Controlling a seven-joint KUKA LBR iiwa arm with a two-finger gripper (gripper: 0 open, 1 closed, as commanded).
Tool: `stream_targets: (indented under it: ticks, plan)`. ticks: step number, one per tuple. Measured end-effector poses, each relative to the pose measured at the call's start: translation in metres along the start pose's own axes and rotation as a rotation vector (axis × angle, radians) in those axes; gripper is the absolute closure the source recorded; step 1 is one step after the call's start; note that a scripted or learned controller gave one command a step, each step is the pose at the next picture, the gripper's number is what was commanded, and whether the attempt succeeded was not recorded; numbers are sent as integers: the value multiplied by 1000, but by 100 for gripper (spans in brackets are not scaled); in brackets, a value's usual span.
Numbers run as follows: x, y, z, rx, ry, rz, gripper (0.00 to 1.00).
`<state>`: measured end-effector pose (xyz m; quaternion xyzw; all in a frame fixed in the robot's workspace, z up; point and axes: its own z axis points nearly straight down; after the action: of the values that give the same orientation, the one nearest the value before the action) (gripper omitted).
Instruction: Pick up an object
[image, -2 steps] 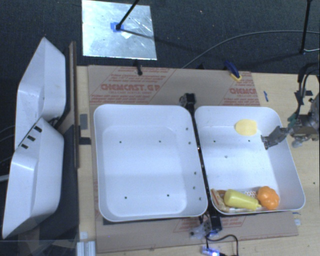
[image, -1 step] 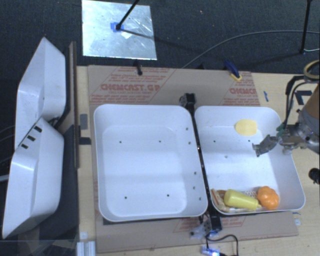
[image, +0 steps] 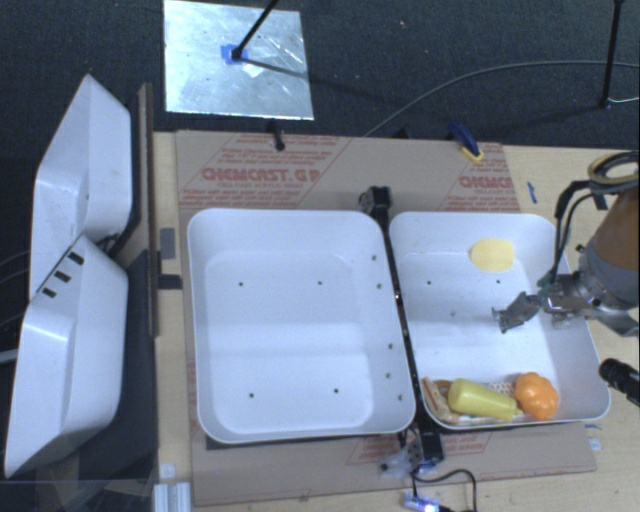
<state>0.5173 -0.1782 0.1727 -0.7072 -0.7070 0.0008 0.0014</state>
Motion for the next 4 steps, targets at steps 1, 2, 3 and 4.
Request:
stream_targets:
  ticks: [1, 2, 3, 4]
  plan:
    - [4, -6, 60, 1, 0, 0, 0]
    - [4, -4, 47, -5, -1, 0, 100]
    - [-1, -2, -15, -9, -2, -1, 100]
    - [4, -1, -58, -8, -2, -1, 100]
